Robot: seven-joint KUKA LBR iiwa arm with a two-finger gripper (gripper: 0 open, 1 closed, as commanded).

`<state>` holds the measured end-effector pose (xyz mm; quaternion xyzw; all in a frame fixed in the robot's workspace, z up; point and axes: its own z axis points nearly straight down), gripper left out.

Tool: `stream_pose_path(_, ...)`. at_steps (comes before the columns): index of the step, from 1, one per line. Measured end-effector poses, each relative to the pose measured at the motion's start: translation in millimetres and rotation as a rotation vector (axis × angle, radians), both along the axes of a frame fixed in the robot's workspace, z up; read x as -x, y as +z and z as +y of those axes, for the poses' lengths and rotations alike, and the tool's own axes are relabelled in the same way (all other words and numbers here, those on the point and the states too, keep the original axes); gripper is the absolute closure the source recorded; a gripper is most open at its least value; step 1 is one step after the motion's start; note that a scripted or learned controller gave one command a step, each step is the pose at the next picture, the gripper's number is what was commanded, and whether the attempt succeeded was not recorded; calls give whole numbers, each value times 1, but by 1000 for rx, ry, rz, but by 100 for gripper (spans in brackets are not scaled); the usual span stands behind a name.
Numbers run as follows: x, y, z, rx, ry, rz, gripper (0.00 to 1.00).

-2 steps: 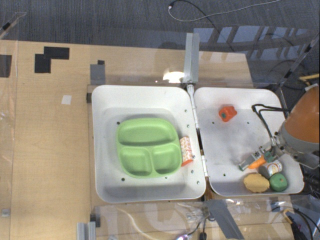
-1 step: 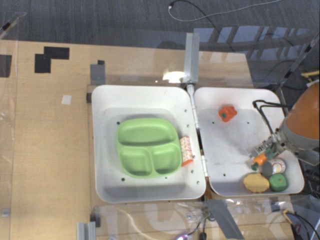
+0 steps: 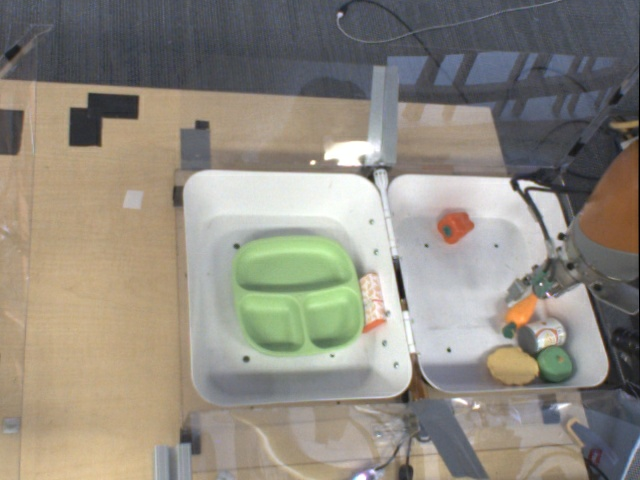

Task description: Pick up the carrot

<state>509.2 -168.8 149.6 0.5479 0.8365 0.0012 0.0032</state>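
Camera view from above: two shallow white bins are seen side by side on the bench, the left bin [image 3: 205,298] and the right bin [image 3: 480,268]. The left bin is largely taken up by a green divided plate [image 3: 297,293], and a small printed packet [image 3: 372,301] is lodged between the plate's right edge and the bin wall. The arm [image 3: 612,223] is reached in from the right, over the right bin's far side. The gripper [image 3: 535,286] is lowered just above the carrot [image 3: 520,313], which lies near the right bin's lower right corner; whether its grip is open or closed cannot be told. A yellow potato-like item [image 3: 512,366], a green round item [image 3: 556,366] and a small can [image 3: 549,337] are clustered just below the carrot. A small orange-red pepper [image 3: 455,226] lies well apart, near the bin's upper middle.
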Motion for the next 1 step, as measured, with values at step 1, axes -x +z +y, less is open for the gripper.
stream_pose_path(1,-53,62,45,0,98,-1,100)
